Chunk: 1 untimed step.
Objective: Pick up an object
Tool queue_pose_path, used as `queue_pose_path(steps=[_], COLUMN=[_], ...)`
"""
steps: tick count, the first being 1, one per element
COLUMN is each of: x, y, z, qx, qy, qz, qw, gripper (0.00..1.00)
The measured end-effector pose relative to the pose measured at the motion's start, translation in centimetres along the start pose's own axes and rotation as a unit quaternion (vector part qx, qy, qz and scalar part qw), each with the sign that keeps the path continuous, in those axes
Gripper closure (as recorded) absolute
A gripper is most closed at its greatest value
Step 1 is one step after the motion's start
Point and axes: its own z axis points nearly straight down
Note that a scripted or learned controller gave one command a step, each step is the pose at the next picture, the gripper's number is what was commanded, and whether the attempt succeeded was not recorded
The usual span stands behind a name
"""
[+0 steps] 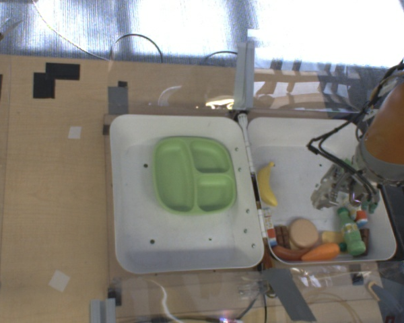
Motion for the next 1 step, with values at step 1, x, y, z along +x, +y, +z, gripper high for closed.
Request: queue_pose_path(steps=[1], x=[-7.89], y=[-2.2], z=[-8.05], qx=[0.001], qy=[-0.005], qz=[-0.09], qw=[0.996], gripper=[1.0])
